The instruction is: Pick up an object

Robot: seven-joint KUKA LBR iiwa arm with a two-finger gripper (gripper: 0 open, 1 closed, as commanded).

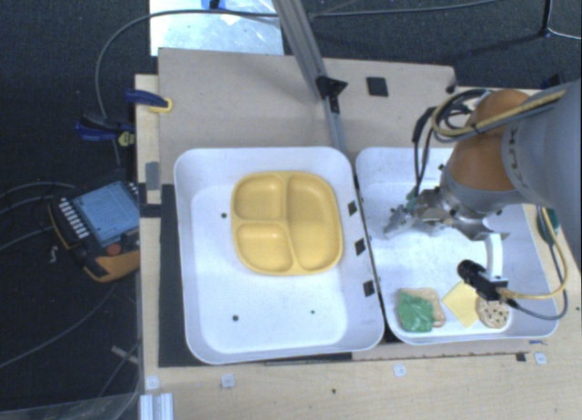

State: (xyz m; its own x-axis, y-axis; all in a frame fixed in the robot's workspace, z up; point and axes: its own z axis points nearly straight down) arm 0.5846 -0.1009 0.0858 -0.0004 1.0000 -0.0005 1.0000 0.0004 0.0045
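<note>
Toys (pixel 452 307) cluster in right bin (pixel 397 264) corner, near end effector (pixel 400 220).

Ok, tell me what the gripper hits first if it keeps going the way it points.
The gripper points toward the view's left, so probably the right bin's left wall, just beyond it; depth is unclear from above.

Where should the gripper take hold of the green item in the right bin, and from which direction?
Grip the green item across its short width, coming straight down. It lies flat near the right bin's front wall, with a cracker touching its right side, so a side approach looks blocked. The gripper sits further back.
</note>
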